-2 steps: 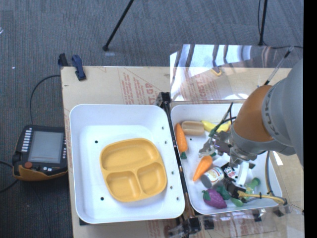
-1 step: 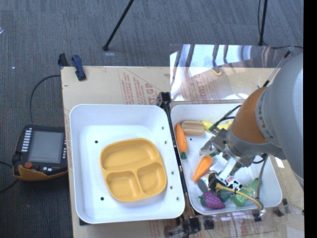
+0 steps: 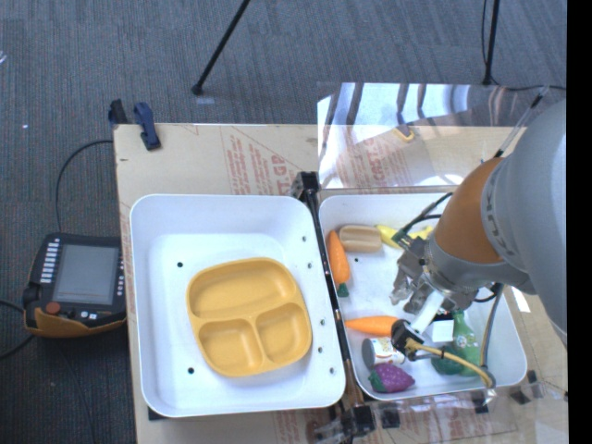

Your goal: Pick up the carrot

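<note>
My grey arm with its orange wrist band [image 3: 481,225] reaches in from the right over the right-hand shallow white bin [image 3: 513,363]. The left white bin [image 3: 148,248] holds a yellow three-compartment plastic tray [image 3: 248,314]. My two-finger gripper [image 3: 412,299] hangs just above and right of a small orange toy carrot [image 3: 372,324] lying flat, presumably lining up; I cannot tell how it is set. A second orange carrot [image 3: 338,259] leans along the bin's left wall.

Gripper [image 3: 408,311] over right bin [image 3: 513,359]; one carrot [image 3: 373,324] just left, another carrot [image 3: 338,258] farther left by bin wall; grapes [image 3: 392,376] below.
</note>
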Robot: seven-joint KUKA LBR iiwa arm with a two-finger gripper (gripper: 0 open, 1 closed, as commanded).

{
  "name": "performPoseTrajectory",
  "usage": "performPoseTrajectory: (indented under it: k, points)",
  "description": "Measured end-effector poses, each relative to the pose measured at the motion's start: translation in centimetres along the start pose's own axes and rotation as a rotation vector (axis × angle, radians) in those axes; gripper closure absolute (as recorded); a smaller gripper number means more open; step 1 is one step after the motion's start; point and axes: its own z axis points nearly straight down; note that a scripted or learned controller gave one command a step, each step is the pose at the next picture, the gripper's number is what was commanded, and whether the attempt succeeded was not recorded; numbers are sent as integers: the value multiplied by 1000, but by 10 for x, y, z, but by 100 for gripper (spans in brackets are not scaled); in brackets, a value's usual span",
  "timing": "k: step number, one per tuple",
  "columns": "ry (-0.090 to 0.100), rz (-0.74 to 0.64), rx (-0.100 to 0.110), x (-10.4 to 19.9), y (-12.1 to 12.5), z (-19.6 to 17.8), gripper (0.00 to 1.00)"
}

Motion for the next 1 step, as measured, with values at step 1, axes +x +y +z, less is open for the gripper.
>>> performPoseTrajectory:
  k: [1]
  points:
    - [-1, 0, 2, 0, -1, 1, 0]
